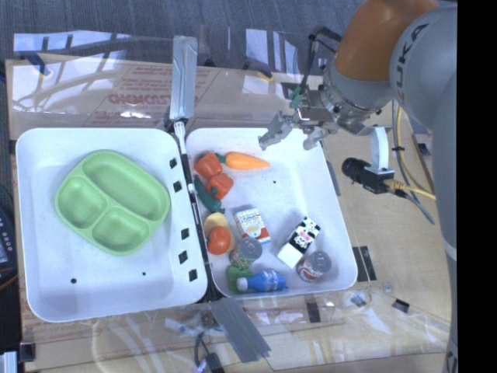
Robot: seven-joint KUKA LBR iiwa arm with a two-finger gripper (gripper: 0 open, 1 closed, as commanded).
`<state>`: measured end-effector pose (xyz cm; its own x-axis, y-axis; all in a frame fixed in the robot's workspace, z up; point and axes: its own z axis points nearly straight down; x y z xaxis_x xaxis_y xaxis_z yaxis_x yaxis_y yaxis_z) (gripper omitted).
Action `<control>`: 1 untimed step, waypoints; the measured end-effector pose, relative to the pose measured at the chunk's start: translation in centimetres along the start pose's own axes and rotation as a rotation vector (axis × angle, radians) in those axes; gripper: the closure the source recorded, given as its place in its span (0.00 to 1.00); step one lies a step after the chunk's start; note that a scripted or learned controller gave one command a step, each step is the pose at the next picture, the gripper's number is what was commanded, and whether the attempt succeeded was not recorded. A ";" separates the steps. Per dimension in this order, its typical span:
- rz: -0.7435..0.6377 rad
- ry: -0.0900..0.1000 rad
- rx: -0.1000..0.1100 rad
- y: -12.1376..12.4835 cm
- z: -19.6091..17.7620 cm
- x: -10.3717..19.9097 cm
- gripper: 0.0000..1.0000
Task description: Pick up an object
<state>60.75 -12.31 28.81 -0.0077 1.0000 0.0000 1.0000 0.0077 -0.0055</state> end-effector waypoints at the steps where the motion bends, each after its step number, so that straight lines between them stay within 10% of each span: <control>1: -0.125 0.002 0.004 -4.7 15.9 -1.6 0.00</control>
<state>55.99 -13.95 12.92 -0.1321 0.9912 0.0027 0.9912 0.1321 -0.0095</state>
